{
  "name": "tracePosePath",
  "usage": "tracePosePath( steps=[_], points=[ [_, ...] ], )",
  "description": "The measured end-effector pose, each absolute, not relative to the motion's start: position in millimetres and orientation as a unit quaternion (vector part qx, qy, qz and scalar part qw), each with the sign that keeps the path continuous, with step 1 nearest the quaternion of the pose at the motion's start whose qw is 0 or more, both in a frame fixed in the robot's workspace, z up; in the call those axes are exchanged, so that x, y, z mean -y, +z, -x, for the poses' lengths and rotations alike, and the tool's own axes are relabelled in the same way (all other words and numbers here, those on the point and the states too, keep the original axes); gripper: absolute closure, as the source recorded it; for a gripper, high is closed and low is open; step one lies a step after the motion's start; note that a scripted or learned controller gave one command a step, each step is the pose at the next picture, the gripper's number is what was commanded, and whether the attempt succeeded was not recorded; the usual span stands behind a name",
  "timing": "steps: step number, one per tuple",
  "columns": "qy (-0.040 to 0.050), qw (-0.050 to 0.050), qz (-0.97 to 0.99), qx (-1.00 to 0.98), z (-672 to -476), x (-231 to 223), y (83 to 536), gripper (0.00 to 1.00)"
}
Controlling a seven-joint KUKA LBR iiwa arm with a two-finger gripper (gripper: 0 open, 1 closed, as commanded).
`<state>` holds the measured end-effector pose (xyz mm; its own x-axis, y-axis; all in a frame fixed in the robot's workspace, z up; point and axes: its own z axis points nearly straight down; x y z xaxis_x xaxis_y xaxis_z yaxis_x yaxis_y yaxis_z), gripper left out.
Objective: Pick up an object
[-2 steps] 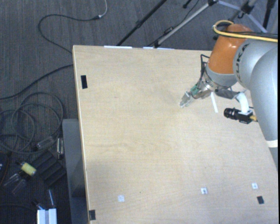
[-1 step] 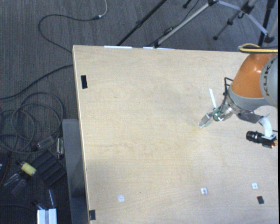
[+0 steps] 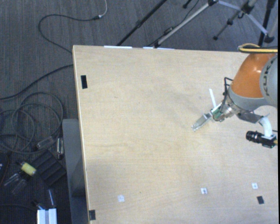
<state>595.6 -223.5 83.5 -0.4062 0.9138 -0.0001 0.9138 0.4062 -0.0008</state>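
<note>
The pincer (image 3: pixel 201 121) hangs low over the bare wooden surface (image 3: pixel 144 139), its prongs spread and holding nothing. I'd say it needs an object squarely between them before pressing together.

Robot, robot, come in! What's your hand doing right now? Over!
Hand low over the wooden board, right side. Nothing seen between its fingers. No object to pick in sight. Path clear.

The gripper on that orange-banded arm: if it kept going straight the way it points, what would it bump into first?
Probably just the bare wooden benchtop. The gripper points down and toward the picture's left, and nothing lies in that line, though depth is hard to judge from this view.
</note>
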Motion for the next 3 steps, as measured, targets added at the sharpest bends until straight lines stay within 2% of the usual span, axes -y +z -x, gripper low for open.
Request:
tracePosePath(
  steps=[1, 2, 3],
  points=[
    [-0.0004, 0.000, 0.543, 0.840, -625.8, 190, 84, 0.00],
    [-0.0019, -0.001, 0.543, 0.840, -626.4, 189, 93, 1.00],
    [-0.0028, -0.001, 0.543, 0.840, -626.9, 188, 102, 1.00]
  ],
)
